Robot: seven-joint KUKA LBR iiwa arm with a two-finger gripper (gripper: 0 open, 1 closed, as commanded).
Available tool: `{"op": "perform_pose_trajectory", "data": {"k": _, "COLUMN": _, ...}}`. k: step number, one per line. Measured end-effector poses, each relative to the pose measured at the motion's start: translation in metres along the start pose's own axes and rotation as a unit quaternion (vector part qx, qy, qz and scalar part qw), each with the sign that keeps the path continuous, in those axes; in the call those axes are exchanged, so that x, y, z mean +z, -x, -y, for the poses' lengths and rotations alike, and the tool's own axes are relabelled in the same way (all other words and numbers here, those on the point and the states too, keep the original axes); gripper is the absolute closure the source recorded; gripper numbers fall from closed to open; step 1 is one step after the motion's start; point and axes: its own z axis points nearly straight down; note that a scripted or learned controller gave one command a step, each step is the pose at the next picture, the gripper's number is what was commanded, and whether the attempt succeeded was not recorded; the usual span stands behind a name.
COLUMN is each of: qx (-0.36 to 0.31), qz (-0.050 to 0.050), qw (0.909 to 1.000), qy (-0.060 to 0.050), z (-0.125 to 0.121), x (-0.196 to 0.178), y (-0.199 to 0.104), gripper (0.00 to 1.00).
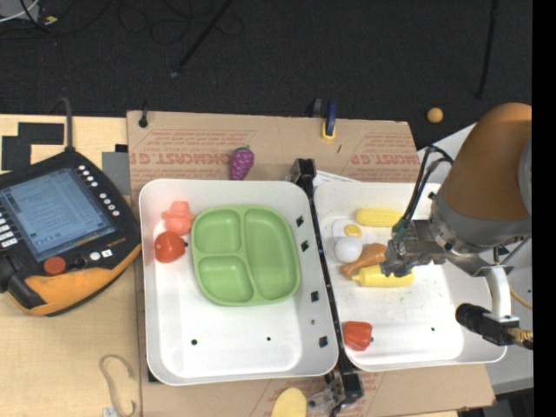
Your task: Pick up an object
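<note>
My gripper (398, 263) hangs low over the middle of the right bin (434, 337), right above a yellow toy (375, 276) that lies beside an orange-brown piece (365, 257). A white egg-shaped toy (347, 248) and a fried-egg piece (350, 229) lie just to the left. A yellow corn cob (379, 217) rests at the bin's back, and a red pepper (357, 334) at its front left. The wrist hides the fingertips.
The left bin (234, 346) holds a green divided plate (245, 255), a red tomato (169, 247) and a pink toy (178, 216). A purple grape bunch (241, 162) lies on the cardboard behind. A teach pendant (61, 224) sits at the left, a yellow object (289, 401) at the front.
</note>
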Motion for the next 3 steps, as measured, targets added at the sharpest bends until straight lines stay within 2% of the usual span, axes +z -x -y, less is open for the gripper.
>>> {"op": "perform_pose_trajectory", "data": {"k": 1, "qx": 0.002, "qz": 0.001, "qw": 1.0000, "qy": -0.001, "z": 0.005, "x": 0.011, "y": 0.012, "gripper": 1.00}}
{"op": "perform_pose_trajectory", "data": {"k": 2, "qx": 0.001, "qz": 0.000, "qw": 1.0000, "qy": -0.001, "z": 0.001, "x": 0.014, "y": -0.007, "gripper": 1.00}}
{"op": "perform_pose_trajectory", "data": {"k": 3, "qx": 0.002, "qz": 0.001, "qw": 1.0000, "qy": -0.001, "z": 0.007, "x": 0.018, "y": 0.004, "gripper": 1.00}}
